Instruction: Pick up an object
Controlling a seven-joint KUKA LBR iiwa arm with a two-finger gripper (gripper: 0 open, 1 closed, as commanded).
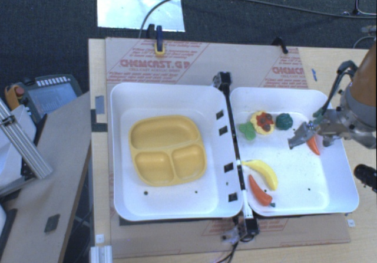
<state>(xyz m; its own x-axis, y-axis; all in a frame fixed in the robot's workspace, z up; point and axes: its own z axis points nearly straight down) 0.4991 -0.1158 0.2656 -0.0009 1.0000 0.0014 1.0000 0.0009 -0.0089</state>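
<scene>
Carrot (314,144) is sitting pinched in the claw (310,138) above the right bin (339,197), well right of the banana (263,173); thin grip, so it is risking slipping out.

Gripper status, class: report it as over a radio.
Gripper over right bin, orange carrot-like piece at its fingers; grasp unclear. Banana and red pepper lie apart, nearer front.

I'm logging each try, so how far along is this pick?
Done: the gripper is over the right bin, beside an orange carrot-like piece. In hand: the view does not settle whether that piece is held. Left: a clear lift. The banana, red pepper, yellow-and-red piece and two green pieces lie on the bin floor; the yellow tray sits in the left bin.
</scene>
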